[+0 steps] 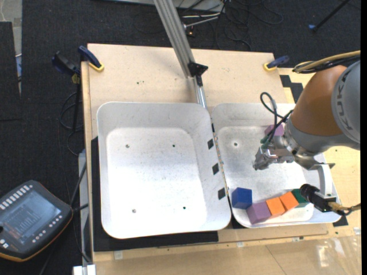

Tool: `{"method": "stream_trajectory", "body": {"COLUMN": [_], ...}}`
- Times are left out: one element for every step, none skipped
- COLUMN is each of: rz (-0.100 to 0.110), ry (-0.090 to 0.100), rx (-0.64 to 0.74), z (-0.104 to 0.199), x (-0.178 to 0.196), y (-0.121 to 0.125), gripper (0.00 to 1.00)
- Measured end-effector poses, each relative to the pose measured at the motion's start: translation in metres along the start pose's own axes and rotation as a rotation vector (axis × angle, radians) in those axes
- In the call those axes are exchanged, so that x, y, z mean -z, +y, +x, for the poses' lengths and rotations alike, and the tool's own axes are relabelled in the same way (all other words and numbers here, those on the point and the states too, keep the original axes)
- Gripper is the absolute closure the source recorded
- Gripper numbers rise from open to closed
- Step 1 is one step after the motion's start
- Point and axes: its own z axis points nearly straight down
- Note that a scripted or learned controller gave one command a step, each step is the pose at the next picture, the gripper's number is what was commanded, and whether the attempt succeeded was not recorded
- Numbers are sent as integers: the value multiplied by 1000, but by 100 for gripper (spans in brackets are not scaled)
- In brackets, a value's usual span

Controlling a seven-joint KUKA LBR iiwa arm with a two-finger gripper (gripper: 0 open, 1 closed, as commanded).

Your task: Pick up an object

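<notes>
Camera view shows my arm [327,110] over the right bin [241,132], my gripper [265,160], grip state indeterminable, poised well above the blue block [241,197] along that bin's near wall, so descending here risks closing on nothing.

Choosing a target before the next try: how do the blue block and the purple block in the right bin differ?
The blue block stands apart, nearer the bin's middle and the divider; the purple block sits lower, at the bin's near rim, pressed against the orange block in a row. The blue one looks squarer and darker; the purple one looks slightly longer and paler. Both lie in the right bin, below the claw.
</notes>
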Motion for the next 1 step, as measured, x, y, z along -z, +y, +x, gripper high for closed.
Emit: {"method": "stream_trajectory", "body": {"rz": [0], "ry": [0], "rx": [-1], "z": [-2], "x": [55], "y": [-8], "gripper": [100]}}
